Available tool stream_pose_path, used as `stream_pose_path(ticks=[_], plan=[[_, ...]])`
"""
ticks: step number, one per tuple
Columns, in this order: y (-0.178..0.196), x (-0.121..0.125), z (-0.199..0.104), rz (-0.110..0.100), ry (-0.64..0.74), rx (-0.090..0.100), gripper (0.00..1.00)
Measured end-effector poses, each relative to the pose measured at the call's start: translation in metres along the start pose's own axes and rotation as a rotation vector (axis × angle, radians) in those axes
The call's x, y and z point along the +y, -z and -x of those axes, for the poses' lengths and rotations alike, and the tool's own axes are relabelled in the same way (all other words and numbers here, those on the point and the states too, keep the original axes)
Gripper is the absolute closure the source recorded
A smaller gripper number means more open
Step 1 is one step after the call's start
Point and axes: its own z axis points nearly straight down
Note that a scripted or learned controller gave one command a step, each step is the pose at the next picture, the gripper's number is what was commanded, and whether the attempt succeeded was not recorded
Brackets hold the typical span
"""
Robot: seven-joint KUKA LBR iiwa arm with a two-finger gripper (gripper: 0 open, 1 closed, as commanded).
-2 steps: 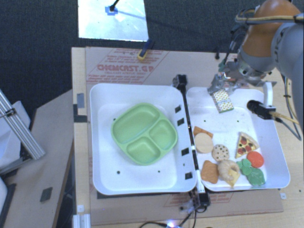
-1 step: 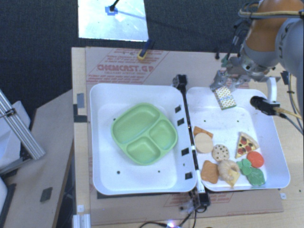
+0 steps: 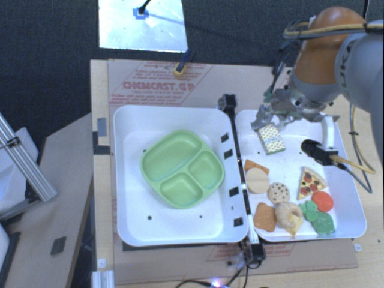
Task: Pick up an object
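Gripper (image 3: 268,123) over right bin (image 3: 294,161), far-left corner, just above one dotted packet (image 3: 271,139); whether it grips cannot be told. Nearer: one pizza slice (image 3: 311,183), one cookie (image 3: 278,192). Left bin (image 3: 132,161): one green plate (image 3: 180,168), three compartments.

The green plate (image 3: 180,170) is occupying the middle of the left bin (image 3: 132,221), leaving bare floor open along all four walls, widest at the near corners. The joined rims (image 3: 235,156), carrying black clips, are standing between the bins. In the right bin (image 3: 348,209), a cookie (image 3: 278,192), a pizza slice (image 3: 312,183), a tomato (image 3: 324,200) and other food pieces are crowding the near half, touching or just beside one another. A checkered packet (image 3: 271,139) is lying alone toward the far end, with a bare band running between it and the food. The arm (image 3: 336,59) is overhanging the far right corner.
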Motion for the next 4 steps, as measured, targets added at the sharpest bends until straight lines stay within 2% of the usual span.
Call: stream_pose_path(ticks=[2, 3, 4], plan=[[-0.004, -0.078, -0.084, -0.001, 0.001, 0.001, 1.0], [0.001, -0.098, -0.125, 0.001, 0.002, 0.001, 1.0], [0.016, -0.107, -0.13, 0.004, -0.001, 0.0, 1.0]])
